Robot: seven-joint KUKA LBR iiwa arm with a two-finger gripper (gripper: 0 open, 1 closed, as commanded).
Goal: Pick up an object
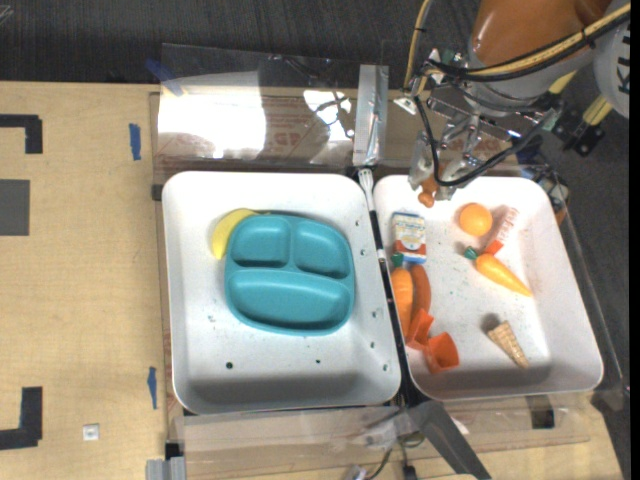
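Over the right bin's (575, 298) far-left corner: gripper (440, 173), raised.
Grip: cannot tell.
Done: nothing lifted, apparently.
Left: descend, grasp orange ball (475, 218) or carrot (500, 271).

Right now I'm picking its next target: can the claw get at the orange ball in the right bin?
Probably yes: the orange ball lies uncovered, just below the claw, with nothing on top.

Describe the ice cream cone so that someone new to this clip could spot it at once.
Look in the right bin, the one that holds the loose toy food. The ice cream cone lies alone near that bin's front right part, below the carrot. It is tan and ribbed, while nearly everything around it is orange.
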